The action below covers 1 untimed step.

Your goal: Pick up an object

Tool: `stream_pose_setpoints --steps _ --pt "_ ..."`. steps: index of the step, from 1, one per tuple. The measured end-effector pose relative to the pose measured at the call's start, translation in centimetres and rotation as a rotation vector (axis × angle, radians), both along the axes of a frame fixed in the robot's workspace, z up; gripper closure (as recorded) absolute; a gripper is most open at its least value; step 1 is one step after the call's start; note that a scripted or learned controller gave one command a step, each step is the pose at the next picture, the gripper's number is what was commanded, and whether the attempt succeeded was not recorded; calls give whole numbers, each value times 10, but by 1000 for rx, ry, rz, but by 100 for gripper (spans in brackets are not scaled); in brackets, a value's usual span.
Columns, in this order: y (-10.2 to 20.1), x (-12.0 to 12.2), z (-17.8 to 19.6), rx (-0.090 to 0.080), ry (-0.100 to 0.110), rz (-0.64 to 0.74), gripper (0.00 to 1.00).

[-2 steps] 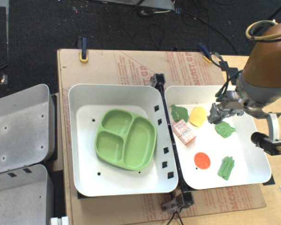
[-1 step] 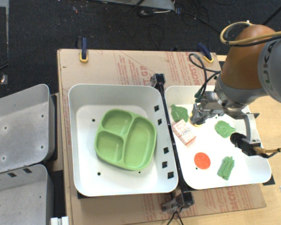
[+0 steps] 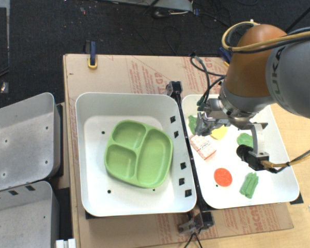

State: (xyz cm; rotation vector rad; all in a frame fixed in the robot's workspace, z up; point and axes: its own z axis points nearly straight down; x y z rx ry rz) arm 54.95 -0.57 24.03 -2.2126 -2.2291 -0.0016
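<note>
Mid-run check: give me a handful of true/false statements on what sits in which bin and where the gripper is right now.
1. The green tray lies in the left bin. True.
2. The orange disc is in the left bin. False: it lies in the right bin.
3. The gripper is over the right bin's left side, near the yellow piece. True.
4. The tray has one undivided well. False: it has three compartments.
5. The red-and-white box sits in the right bin near the divider. True.
</note>
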Motion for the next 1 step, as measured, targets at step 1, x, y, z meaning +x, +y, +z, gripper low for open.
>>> stream_pose_setpoints --steps 1 --pt "56 4 -13 0 2 1 100"
